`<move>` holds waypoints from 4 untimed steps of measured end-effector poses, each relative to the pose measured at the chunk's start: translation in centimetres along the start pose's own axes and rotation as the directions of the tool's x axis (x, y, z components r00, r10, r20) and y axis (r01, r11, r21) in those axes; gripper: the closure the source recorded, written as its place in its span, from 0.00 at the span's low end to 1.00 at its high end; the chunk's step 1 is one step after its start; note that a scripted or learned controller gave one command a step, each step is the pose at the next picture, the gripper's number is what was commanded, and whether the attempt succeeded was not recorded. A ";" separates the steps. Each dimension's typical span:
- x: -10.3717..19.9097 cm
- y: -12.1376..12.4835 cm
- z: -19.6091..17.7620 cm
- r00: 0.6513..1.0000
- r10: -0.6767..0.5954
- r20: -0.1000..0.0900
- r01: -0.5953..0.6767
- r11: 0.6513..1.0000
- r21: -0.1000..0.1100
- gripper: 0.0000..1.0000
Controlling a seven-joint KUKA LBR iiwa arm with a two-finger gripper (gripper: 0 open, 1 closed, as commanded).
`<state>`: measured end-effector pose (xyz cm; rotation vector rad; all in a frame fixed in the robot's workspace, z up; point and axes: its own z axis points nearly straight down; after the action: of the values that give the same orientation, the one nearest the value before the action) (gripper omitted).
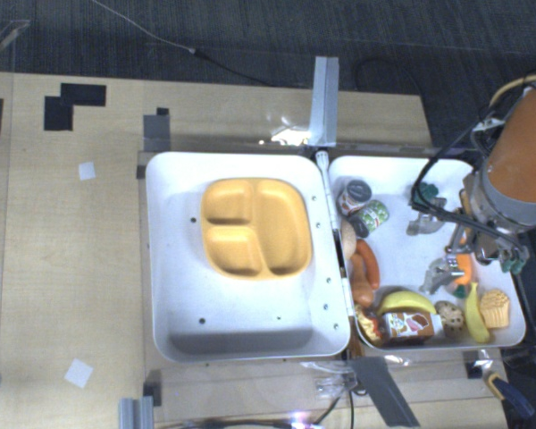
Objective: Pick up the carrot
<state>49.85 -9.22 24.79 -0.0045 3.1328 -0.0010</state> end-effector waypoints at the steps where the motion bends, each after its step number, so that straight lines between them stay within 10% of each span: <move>1: -7.3 -6.8 5.4 0.997 -0.076 -0.004 0.076 0.997 -0.001 0.00; 2: -7.8 -11.5 15.9 0.994 -0.109 0.008 0.109 0.994 0.004 0.00; 3: -3.0 -11.1 15.9 0.997 -0.074 0.005 0.074 0.997 0.003 0.00; 4: -4.4 -7.5 15.9 0.997 -0.074 0.006 0.074 0.997 0.003 0.00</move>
<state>54.41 -16.67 8.96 -0.1196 3.1243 -0.0051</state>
